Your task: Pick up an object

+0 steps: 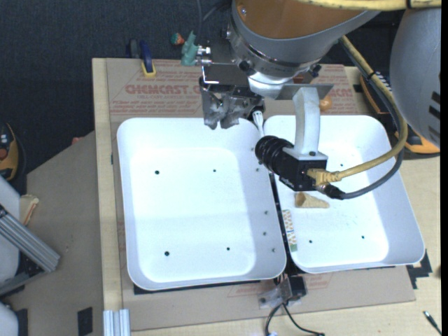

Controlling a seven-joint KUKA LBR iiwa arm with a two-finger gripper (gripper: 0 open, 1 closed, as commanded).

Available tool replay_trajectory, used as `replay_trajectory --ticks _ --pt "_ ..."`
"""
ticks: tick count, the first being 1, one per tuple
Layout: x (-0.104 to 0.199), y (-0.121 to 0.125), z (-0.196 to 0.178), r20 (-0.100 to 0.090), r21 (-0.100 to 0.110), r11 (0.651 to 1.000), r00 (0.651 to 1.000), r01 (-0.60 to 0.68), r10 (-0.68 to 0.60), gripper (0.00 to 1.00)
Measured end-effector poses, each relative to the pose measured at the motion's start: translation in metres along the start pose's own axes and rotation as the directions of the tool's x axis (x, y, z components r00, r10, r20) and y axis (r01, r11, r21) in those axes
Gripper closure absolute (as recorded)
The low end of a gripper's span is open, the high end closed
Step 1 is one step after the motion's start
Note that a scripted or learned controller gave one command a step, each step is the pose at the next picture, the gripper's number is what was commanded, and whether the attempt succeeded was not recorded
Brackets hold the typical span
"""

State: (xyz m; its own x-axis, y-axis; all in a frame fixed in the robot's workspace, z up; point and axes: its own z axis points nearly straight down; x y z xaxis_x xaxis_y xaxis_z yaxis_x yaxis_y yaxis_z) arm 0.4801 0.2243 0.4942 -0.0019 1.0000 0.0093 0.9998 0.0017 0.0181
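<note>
Claw poised off the far-left corner of the right bin.
Hanging just outside that bin's far-left corner, above the back rim of the left bin alongside it; open or closed, cannot tell from up here, too much metal bunched together. Down inside the right bin, close by its left wall and about halfway along: a small tan wedge, lying on the white floor, well apart from the claw. Along that same left wall, nearer the front: a narrow strip with green marks. At the right bin's far rim: a small orange bit. Under it all, a brown worktop with red lettering.
</note>
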Motion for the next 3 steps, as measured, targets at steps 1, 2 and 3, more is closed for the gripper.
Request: replay_trajectory --ticks 1,2,3 --pt "-0.093 0.000 -0.046 0.008 0.008 1.000 1.000 -0.011 0.011 1.00" --pt "-0.018 0.003 0.079 0.013 0.030 1.000 1.000 0.005 -0.005 1.00" --pt "-0.001 -0.007 0.194 0.015 0.033 0.999 1.000 -0.001 0.000 1.00"
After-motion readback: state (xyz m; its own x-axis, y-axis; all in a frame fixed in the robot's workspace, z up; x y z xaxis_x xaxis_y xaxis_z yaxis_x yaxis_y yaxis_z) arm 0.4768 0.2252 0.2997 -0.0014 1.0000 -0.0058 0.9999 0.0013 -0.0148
